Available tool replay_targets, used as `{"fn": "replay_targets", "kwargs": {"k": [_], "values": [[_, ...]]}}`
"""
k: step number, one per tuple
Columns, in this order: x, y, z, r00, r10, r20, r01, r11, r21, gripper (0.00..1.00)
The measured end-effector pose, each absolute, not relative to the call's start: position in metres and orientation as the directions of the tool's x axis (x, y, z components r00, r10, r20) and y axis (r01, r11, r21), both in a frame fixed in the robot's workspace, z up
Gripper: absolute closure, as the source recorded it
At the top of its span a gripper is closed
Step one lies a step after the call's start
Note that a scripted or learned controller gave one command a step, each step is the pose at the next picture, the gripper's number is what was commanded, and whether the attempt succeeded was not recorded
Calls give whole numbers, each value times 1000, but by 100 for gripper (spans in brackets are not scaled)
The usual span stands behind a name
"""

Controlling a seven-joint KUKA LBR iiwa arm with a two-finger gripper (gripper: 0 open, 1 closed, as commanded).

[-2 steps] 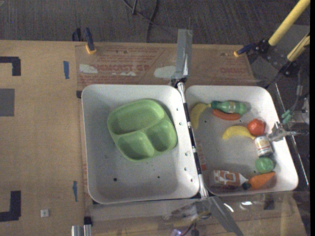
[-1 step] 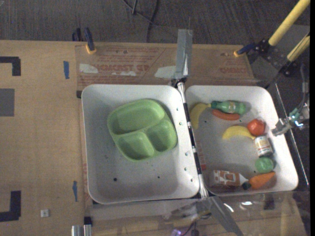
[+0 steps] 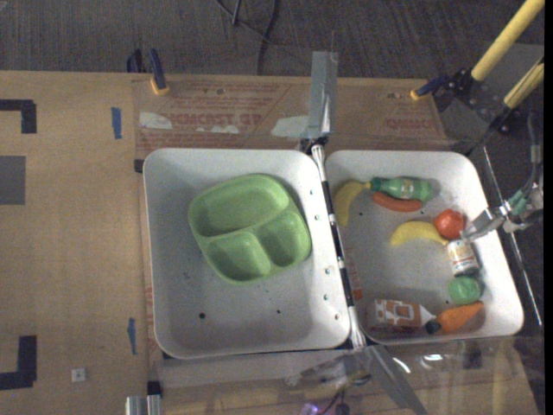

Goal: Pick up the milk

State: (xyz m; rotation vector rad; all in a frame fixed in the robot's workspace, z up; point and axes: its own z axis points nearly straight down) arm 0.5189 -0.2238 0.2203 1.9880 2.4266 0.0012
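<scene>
Camera view, looking down on bench. Left bin (image 3: 173,314) carries a green divided tray (image 3: 250,226), set toward the bin's upper middle. Right bin (image 3: 501,314) is crowded. Along its top: a banana (image 3: 346,201) by the left wall, a green bottle (image 3: 403,187) lying on its side, a red sausage (image 3: 396,202) just below the bottle. Mid-bin: a second banana (image 3: 414,232), a tomato (image 3: 448,223) at its right end. Below the tomato a small can (image 3: 463,258) with a pale label, then a green lime (image 3: 465,290). A carrot (image 3: 459,317) lies at the lower right corner. The milk (image 3: 399,315), a brown-and-white carton, lies flat along the bin's bottom wall, its cap end nearly touching the carrot's tip. Gripper (image 3: 480,224) enters over the right rim, tips just right of the tomato and above the can, well apart from the milk. Pincer state: cannot tell at this size; nothing seen between its tips.
</scene>
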Motion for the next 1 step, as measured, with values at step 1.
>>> {"fn": "replay_targets", "kwargs": {"k": [1], "values": [[500,-138,162,-244,970,0,970,244,0,0]]}}
